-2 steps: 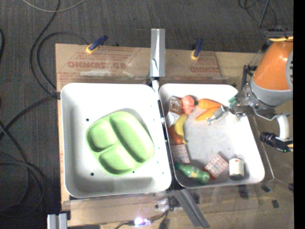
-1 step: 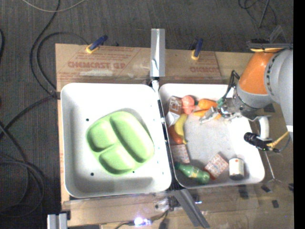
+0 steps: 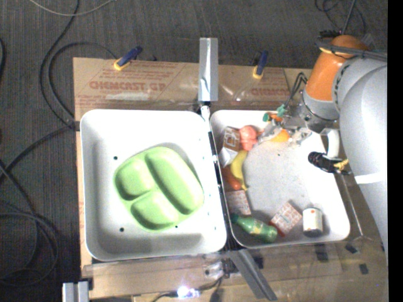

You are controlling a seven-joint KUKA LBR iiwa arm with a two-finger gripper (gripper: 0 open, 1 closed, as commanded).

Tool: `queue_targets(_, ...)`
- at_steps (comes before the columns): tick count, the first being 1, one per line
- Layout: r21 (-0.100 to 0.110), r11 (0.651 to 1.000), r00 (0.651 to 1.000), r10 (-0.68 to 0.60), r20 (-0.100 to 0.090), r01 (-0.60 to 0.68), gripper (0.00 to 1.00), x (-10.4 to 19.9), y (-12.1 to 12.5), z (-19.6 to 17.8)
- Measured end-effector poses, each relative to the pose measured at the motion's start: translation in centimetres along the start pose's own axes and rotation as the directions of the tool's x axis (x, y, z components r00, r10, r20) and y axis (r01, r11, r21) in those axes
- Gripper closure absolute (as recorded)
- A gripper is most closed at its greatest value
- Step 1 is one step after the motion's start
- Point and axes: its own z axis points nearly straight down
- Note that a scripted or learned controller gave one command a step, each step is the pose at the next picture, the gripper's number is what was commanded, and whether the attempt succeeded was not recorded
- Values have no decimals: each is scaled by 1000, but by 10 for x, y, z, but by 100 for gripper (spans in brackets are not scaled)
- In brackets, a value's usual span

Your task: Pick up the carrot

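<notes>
The grey arm's 2-finger gripper [image 3: 281,126] sat low over the far side of the right white bin [image 3: 334,234], at an orange, tapered carrot-like piece [image 3: 279,136] lying just beside its tip. Whether the jaws were clenched or released could not be told. Near it lay a pink round fruit [image 3: 250,133] and a yellow banana [image 3: 238,164]. A green bottle [image 3: 255,227] and small white can [image 3: 312,221] lay along the near side. The left white bin [image 3: 94,131] held a green 3-compartment plate [image 3: 158,187].

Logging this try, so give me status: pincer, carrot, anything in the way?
Pincer low at right bin's far edge, grip unclear. Carrot right beneath it. Peach-coloured fruit and banana nearby, left.
</notes>
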Motion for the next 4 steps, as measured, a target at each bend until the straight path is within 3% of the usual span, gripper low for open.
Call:
queue_targets(1, -28, 983, 983, -182, 10, 182, 0, -2, -27, -2)
queue_targets(2, -30, 983, 983, -183, 14, 184, 100, -3, -26, -13)
queue_targets(3, 20, 998, 998, 62, 0, -62, 100, 3, -5, -1)
queue_targets(4, -17, 982, 982, 189, -2, -189, 100, 46, -3, -98)
